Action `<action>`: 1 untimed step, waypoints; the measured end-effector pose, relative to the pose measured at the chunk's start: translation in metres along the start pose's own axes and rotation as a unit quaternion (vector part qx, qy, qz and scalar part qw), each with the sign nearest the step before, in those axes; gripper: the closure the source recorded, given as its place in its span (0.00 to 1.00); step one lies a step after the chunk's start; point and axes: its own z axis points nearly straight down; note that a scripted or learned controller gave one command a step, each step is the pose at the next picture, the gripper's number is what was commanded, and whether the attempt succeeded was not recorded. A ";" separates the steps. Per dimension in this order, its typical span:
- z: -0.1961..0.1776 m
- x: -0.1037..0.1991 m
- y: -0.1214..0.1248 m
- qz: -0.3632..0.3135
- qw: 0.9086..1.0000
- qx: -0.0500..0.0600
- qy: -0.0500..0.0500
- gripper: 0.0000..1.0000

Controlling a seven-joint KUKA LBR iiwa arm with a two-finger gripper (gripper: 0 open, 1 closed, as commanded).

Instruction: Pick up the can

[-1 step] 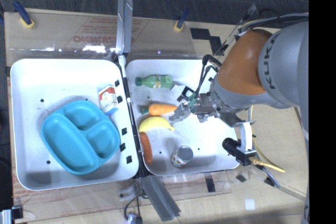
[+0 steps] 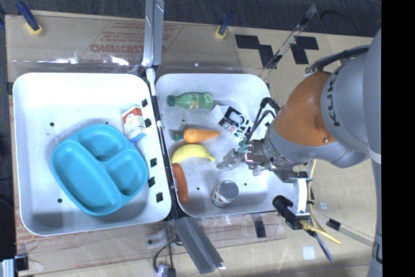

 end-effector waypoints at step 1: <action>0.036 -0.005 0.002 -0.055 0.998 0.000 0.001 0.00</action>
